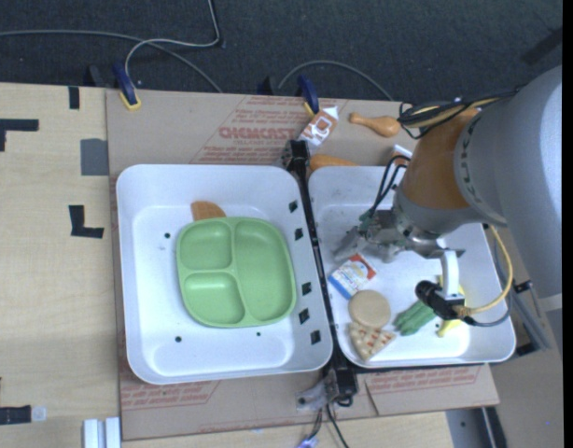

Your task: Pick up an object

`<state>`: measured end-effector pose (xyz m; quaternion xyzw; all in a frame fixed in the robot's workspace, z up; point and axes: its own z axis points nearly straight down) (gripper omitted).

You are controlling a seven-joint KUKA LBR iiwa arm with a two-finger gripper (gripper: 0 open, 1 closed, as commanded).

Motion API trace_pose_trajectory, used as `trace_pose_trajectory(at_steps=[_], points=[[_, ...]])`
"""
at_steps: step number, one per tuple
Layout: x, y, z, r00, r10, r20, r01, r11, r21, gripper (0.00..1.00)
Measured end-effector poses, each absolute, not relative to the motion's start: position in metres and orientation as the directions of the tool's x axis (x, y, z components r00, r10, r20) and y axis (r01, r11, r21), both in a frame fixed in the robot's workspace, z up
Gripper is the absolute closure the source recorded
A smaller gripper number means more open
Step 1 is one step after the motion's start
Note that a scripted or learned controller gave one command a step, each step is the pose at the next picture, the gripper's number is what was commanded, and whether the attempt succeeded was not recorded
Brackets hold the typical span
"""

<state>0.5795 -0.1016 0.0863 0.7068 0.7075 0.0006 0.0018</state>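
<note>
My gripper (355,236) hangs over the left part of the right bin (482,348), its fingers spread open with nothing between them. Just below it lies a small white, red and blue packet (352,275). Further toward the front sit a round tan biscuit (369,307), a waffle-patterned wedge (370,341) and a green toy vegetable (412,318). The left bin (146,189) holds a green divided plate (236,271) with an orange piece (207,210) poking out from under its far edge.
Behind the bins on the cardboard lie a snack wrapper (317,127), a tan gourd-shaped toy (375,122) and an orange item (329,161) against the right bin's far rim. The divider between the bins (310,250) runs close to the gripper's left.
</note>
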Motion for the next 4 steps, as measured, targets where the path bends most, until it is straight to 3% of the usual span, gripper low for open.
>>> trace_pose_trajectory(at_steps=[1, 3, 4], points=[[0.597, -0.098, 0.086, -0.001, 1.000, -0.001, 1.000, 0.001, 0.001, 0.00], [0.573, -0.096, 0.086, -0.001, 1.000, -0.003, 1.000, 0.001, 0.006, 0.00], [0.491, -0.105, 0.086, 0.001, 1.000, -0.002, 1.000, -0.001, 0.002, 0.00]])
